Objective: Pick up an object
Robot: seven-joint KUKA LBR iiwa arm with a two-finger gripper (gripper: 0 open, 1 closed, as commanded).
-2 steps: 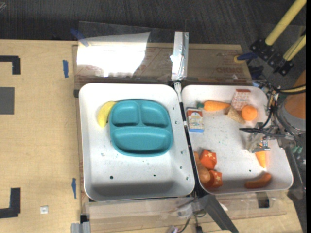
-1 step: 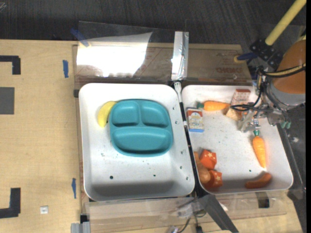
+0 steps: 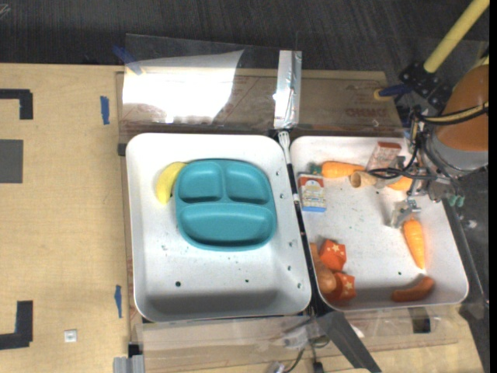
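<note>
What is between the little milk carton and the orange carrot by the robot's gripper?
In the camera view, just bare white bin floor with a few dark specks lies between the carton and the carrot. The gripper sits above the carrot's top end.

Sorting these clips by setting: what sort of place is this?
Probably a robotics lab's grasping bench, not a kitchen. Two shallow white bins sit side by side on taped board, holding toy food such as a carrot and a teal divided plate, with the gripper over the right bin.
</note>
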